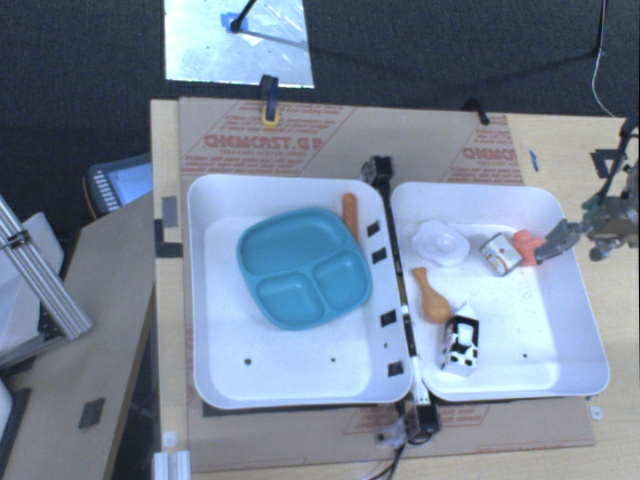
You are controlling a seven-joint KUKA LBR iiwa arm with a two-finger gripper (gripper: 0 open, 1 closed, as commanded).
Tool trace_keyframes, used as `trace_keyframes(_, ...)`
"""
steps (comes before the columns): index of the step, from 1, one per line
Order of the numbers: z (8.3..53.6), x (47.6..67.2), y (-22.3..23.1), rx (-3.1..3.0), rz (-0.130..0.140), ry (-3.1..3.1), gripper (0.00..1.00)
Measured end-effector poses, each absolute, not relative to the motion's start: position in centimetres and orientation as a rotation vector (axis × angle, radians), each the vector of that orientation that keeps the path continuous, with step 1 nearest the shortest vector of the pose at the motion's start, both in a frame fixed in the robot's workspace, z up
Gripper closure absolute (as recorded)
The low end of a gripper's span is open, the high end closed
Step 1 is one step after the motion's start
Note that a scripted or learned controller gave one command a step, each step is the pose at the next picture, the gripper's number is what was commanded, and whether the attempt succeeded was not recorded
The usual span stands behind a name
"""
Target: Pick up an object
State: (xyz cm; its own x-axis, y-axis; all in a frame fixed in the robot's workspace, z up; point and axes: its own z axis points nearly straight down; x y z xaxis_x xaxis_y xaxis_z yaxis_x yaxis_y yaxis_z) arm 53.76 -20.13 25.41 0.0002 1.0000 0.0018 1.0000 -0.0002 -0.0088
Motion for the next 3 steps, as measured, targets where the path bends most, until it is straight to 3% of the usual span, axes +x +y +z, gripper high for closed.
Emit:
trace_keyframes(1, 26.0, 54.0, -20.1, -2.219, -0.001, -2.226, 0.0)
trace_keyframes(2, 19.8, 54.4, -19.9, -2.218, 0.002, -2.222, 0.0)
trace_keyframes(3, 15.0, 53.7, -19.4, -2.218, 0.002, -2.221, 0.0)
